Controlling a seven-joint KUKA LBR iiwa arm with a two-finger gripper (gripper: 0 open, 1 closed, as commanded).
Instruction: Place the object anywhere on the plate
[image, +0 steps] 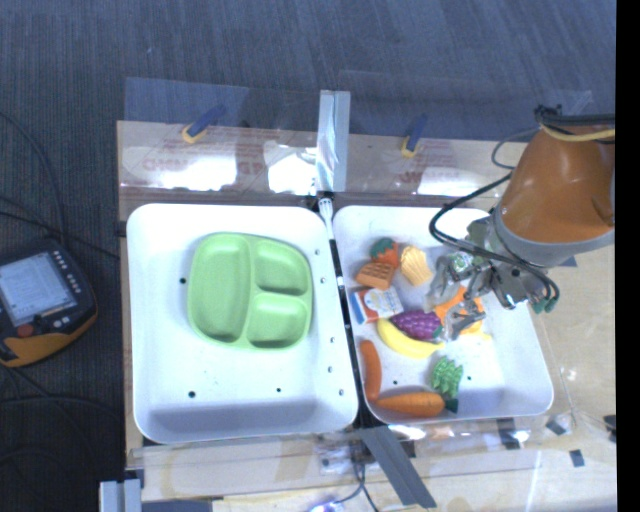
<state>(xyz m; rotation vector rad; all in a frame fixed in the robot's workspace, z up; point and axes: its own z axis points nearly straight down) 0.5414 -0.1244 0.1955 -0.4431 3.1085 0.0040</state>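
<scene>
Claw (462, 305), finger state we cannot tell, hovers among toy foods (412, 325) in right bin (520, 395); we advise one clean grasp, then carrying to green plate (250, 290).

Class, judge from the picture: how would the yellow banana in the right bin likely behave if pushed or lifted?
The banana looks like smooth moulded plastic, so probably stiff, light and slippery. Its curved body may pivot rather than slide straight. The purple grapes touching it would likely shift too.

green plate (250, 290), white bins (160, 400), yellow banana (405, 343), purple grapes (416, 323)
</scene>
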